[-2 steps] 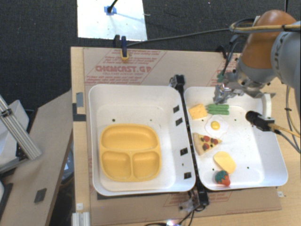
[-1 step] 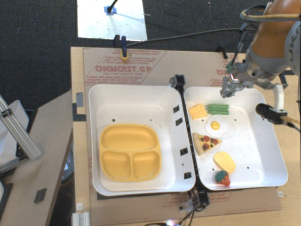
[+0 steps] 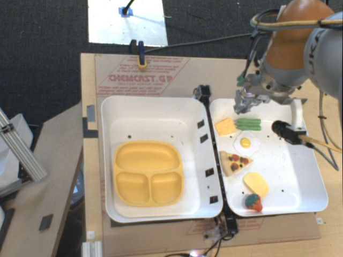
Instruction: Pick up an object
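Note:
The right bin (image 3: pixel 300 197) holds toy food: a yellow cheese square (image 3: pixel 225 126), green beans (image 3: pixel 248 123), a fried egg (image 3: pixel 245 143), a pizza slice (image 3: pixel 234 163), a yellow oval piece (image 3: pixel 256 184) and a strawberry (image 3: pixel 253 202). My gripper (image 3: pixel 242 107) hangs over the bin's far left part, just above the cheese square and the beans. Nothing shows between its fingers.
The left bin (image 3: pixel 123 111) contains a yellow divided tray (image 3: pixel 148 173). A black clip-lined divider (image 3: pixel 212 149) separates the two bins. The near right part of the right bin is bare. A blue and yellow clamp (image 3: pixel 141 54) sits beyond the bins on the board.

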Tool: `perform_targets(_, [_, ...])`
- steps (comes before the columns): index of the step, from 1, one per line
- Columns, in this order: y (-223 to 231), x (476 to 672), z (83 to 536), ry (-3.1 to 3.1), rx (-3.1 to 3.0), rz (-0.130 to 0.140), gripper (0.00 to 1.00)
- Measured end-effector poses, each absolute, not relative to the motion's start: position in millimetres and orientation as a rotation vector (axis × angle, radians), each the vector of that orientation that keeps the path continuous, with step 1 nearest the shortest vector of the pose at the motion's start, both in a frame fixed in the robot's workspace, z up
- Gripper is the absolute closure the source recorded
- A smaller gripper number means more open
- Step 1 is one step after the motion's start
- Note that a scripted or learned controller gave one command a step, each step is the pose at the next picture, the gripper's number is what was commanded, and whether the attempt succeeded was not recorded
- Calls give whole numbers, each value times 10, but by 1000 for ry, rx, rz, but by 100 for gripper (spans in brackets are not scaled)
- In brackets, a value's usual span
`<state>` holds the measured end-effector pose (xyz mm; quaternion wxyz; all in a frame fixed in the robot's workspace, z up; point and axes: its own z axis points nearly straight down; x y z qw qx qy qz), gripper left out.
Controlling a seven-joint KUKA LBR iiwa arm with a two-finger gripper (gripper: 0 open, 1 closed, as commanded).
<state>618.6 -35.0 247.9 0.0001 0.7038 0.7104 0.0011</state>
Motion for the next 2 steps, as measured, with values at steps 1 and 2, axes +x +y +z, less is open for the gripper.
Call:
perform_targets(1, [229, 6077, 2482, 2233, 2211, 4, 100])
perform_targets(2, [715, 5826, 2463, 2234, 2212, 1, 100])
